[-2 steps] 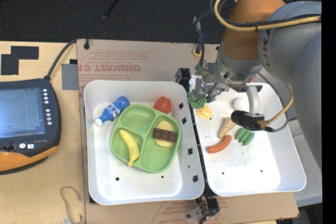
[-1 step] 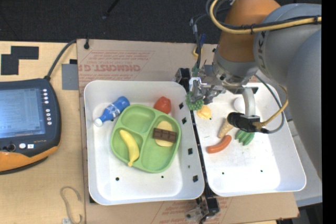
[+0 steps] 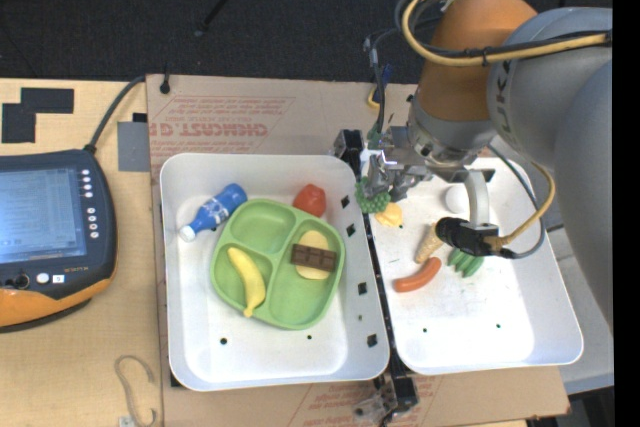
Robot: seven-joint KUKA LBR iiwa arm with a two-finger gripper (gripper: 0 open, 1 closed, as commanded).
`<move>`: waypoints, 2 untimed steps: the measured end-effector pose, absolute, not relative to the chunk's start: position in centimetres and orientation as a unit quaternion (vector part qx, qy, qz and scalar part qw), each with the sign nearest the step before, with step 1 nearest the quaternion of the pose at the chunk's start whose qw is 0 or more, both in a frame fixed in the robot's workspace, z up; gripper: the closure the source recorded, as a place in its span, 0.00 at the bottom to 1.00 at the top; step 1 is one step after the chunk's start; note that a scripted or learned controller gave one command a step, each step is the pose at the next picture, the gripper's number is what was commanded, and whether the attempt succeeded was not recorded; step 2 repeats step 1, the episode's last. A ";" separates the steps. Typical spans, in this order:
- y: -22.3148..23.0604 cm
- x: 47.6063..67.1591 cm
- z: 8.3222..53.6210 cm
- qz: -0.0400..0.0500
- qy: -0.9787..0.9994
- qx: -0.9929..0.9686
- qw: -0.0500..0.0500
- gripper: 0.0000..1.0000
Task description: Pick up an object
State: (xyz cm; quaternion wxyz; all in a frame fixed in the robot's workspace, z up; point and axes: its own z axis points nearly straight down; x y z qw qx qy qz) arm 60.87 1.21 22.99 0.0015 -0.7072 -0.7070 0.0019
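The hand (image 3: 383, 183) is seen low over the near-left corner of the right bin (image 3: 540, 335), right at the divider w/ the left bin (image 3: 190, 335); whether it is spread or pressed together cannot be told, since the metal parts are bunched and blurred there. A small green leafy toy (image 3: 374, 201) w/ a yellow piece (image 3: 390, 215) just beside it is found directly under the hand, so this is judged the likely target: the arm is angled in from the right to reach that edge spot. No object is shown clearly pinched. Elsewhere in the right bin, an orange carrot-like item (image 3: 416, 276), a cone-shaped piece (image 3: 428, 242) and a green item (image 3: 464, 262) are scattered near the middle, apart from the hand. In the left bin, a green divided plate (image 3: 262, 225) carries a banana (image 3: 247, 279) and a brown block (image 3: 314, 259); a blue bottle (image 3: 212, 211) and a red item (image 3: 310, 199) are laid beside it. The target is small, soft-looking, prob. awkward so close to the wall.
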 end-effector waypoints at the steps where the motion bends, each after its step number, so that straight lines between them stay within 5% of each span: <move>1: 0.6 61.0 21.6 0.002 -0.707 -0.707 0.002 1.00; 2: 0.6 61.0 21.6 0.002 -0.707 -0.707 0.002 1.00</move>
